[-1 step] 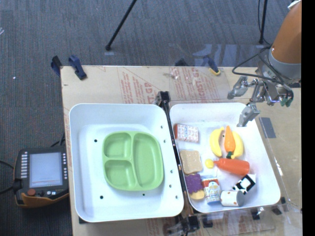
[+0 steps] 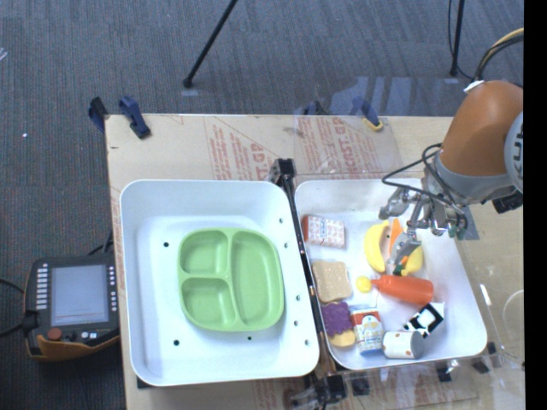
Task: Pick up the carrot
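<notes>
Over right bin (image 2: pixel 466 272), gripper (image 2: pixel 408 246) hovers with fingers apart, nothing between them. Carrot (image 2: pixel 404 289) lies just below, near side of claw, long axis left-right, beside banana (image 2: pixel 376 244). Short drop needed.

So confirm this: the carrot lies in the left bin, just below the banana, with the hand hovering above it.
Wrong bin. The camera view shows the carrot in the right bin, just below the banana, with the hand above it. The left bin holds the green tray.
</notes>
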Robot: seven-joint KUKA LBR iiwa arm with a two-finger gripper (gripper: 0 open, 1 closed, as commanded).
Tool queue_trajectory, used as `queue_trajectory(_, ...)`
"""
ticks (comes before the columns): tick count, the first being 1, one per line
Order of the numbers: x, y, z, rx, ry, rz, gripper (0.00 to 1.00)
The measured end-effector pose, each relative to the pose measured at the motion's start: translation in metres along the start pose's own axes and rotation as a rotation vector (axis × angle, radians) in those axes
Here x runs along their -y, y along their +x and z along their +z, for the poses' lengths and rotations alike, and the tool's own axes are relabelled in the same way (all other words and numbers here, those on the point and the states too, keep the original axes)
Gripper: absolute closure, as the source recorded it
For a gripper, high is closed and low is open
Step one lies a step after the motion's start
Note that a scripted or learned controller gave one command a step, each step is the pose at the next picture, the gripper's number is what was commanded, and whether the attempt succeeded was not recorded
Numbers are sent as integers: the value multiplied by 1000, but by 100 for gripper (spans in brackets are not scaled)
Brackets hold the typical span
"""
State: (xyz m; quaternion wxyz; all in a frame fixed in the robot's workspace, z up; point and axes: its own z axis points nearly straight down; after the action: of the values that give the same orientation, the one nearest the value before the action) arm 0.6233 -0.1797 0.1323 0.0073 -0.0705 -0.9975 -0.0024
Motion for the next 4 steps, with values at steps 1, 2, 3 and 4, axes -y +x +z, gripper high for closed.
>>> queue_trajectory(1, 3, 10, 39, 30, 2, 133, 0)
queue_trajectory(2, 0, 7, 25, 39, 2, 126, 100)
queue_trajectory(3, 0, 8, 27, 34, 1, 126, 0)
queue_trajectory(4, -85, 3, 46, 15, -3, 168, 0)
